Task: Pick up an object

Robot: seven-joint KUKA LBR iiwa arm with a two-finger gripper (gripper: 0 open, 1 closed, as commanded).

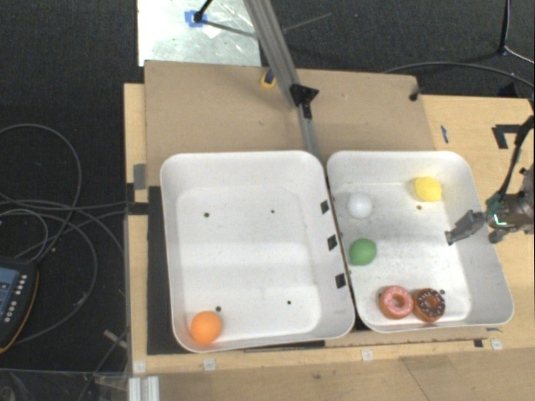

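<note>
Progress: nothing lifted yet — the whole pick is left, by my judgement.
Gripper (458, 232): at the right bin's (493, 303) right rim, low over the floor; fingers blurred, opening cannot be told, nothing seen between them.
Candidates, right bin: yellow ball (427, 189) nearest; white ball (359, 205); green ball (362, 251); pink doughnut (395, 302) touching brown doughnut (430, 305).
Left bin (251, 174): orange ball (205, 327) in near corner.
Surfaces: bins smooth, white, shallow — rounded corners.
</note>
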